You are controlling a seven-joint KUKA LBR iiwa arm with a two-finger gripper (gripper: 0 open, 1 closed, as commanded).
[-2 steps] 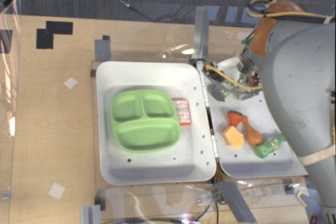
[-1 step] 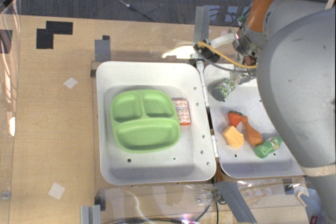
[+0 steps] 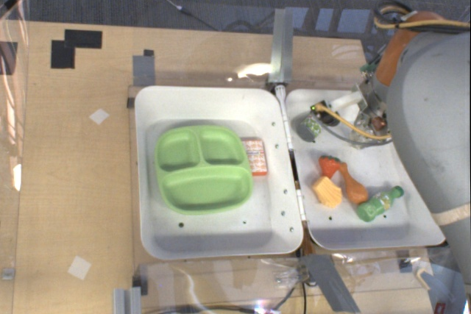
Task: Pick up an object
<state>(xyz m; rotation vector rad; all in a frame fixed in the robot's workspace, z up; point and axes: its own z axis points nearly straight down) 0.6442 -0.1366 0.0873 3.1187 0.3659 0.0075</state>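
The right bin [image 3: 397,228] holds an orange carrot-shaped toy [image 3: 344,179], a yellow-orange wedge [image 3: 328,193] touching it on its left, and a small green bottle [image 3: 379,205] lying on its side near the front right. My gripper [image 3: 367,112] hangs over the far part of this bin, behind the carrot toy and apart from all three things. The bulky grey arm covers the bin's right side. Nothing is visible in the gripper.
In the left bin [image 3: 147,232] lies a green divided plate [image 3: 204,169] with a small red-and-white box [image 3: 255,156] against its right edge. A metal divider post [image 3: 282,48] stands behind the gap between the bins.
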